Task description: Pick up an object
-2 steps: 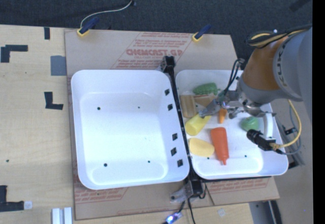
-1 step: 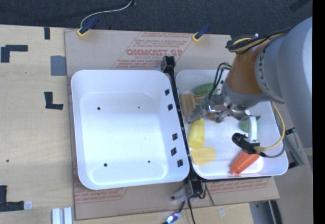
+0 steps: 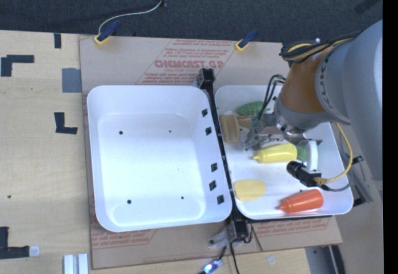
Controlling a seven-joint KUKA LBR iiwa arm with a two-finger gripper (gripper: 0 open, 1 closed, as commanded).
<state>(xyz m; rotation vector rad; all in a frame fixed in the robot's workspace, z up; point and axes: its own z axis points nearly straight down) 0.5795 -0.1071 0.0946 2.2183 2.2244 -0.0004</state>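
Observation:
The right bin [image 3: 323, 207] holds several objects: a green item [image 3: 249, 108] at the back, a tan block [image 3: 229, 128] by the left wall, a yellow bottle-shaped piece [image 3: 276, 154], a pale yellow disc [image 3: 249, 189] and an orange-red piece [image 3: 302, 201] near the front. My gripper [image 3: 256, 137] reaches down into this bin between the tan block and the yellow bottle piece, just in front of the green item. The wrist hides the fingertips, and nothing shows between them.
The left bin [image 3: 102, 111] lies beside the right one, with a black divider strip [image 3: 212, 136] between them. Both rest on a cardboard sheet [image 3: 180, 64] held by blue and yellow clamps [image 3: 106, 31]. A yellow cable [image 3: 342, 170] loops off the wrist at the right.

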